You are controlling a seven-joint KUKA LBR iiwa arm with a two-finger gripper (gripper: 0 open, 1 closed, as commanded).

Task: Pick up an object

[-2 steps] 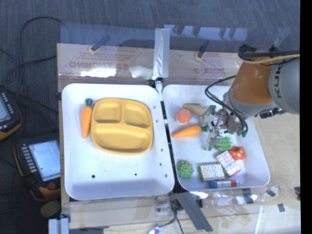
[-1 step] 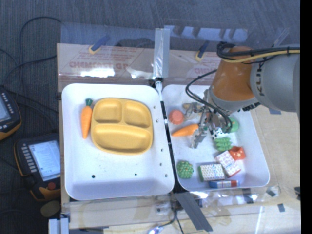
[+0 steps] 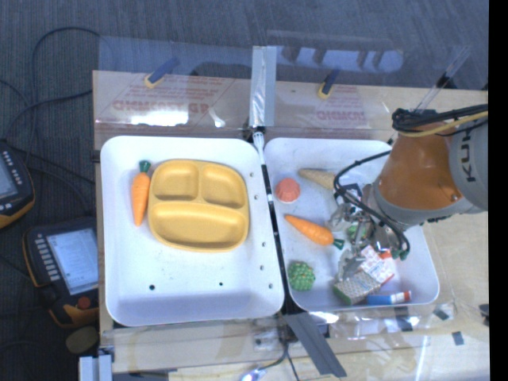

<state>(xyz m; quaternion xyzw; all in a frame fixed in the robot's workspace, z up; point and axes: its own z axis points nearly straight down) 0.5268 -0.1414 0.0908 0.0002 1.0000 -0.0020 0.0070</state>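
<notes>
From my seat the gripper (image 3: pixel 359 240) is a tangle of cables and metal, and I can't make out how its fingers stand. The arm (image 3: pixel 432 173) runs off the right edge and covers part of the right bin (image 3: pixel 279 236). The print on the small carton (image 3: pixel 363 280) is too fine to read.

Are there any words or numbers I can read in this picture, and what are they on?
"KU": grey arm housing at the right edge, cut off by the frame.
Red print on the clear panels behind the bins: seen reversed and blurred, unreadable.
Print on the small carton in the right bin: too small to read.
Screens of the two handheld devices at left: too blurred to read.
</notes>
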